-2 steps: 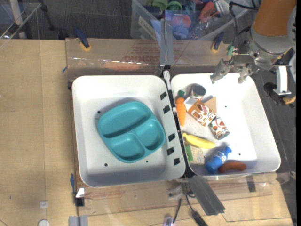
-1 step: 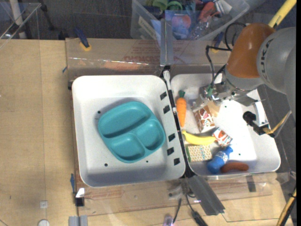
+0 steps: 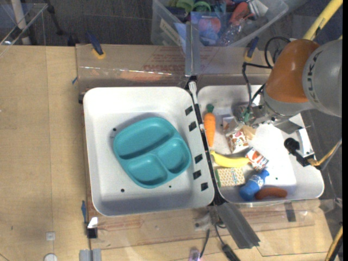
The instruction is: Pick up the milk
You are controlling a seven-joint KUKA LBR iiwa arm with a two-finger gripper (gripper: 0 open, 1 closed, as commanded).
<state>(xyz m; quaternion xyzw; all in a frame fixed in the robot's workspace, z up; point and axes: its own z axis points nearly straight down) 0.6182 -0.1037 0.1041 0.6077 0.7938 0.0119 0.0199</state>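
I judge the milk (image 3: pixel 239 140) to be the small carton just behind the banana (image 3: pixel 229 159). My gripper (image 3: pixel 248 115) hangs just beyond it; clenched or released, I cannot tell.

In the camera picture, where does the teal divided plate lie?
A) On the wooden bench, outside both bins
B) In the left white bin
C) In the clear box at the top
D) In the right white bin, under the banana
B: the teal divided plate lies flat in the left white bin, while the banana and the other small items lie in the right white bin.
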